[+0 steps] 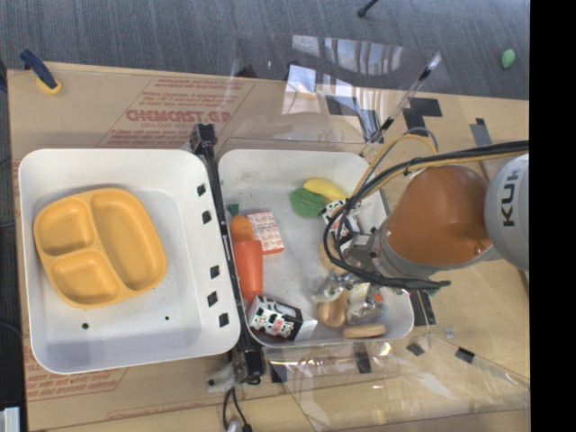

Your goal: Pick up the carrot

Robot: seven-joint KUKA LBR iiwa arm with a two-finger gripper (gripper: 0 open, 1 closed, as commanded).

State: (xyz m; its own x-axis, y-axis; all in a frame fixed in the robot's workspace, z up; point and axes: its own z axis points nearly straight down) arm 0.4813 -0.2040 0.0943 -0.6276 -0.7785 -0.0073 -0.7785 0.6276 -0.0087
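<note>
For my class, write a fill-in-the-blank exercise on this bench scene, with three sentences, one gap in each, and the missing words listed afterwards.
1. The carrot lies in the ______ bin, along its left wall.
2. The yellow divided tray has ______ compartments.
3. The tray rests in the ______ bin.

Missing words: right; three; left

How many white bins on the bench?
2. The left bin holds a yellow divided tray; the right bin holds the carrot and the other items, under the arm.
</note>
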